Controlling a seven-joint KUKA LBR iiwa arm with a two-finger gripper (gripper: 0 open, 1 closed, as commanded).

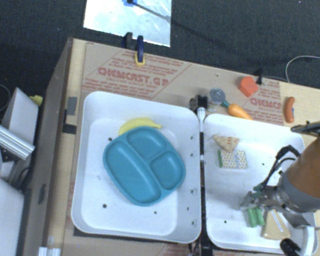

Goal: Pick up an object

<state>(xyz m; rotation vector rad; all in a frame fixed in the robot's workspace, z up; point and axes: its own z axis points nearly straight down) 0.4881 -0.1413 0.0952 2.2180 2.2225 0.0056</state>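
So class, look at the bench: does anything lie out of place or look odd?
Yes. An orange block, a carrot-like toy and a sausage-like piece lie on the bench behind the right bin. In the left bin, the blue tray sits askew, covering part of a yellow item.

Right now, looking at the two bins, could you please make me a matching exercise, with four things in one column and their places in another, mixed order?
Things:
1. blue divided plate
2. green object
3. wedge-shaped piece
4. orange block

Places:
A. on the bench behind the bins
B. right bin, far side
C. left bin, centre
D. right bin, by the pincer

Pairs: 1-C, 2-D, 3-B, 4-A
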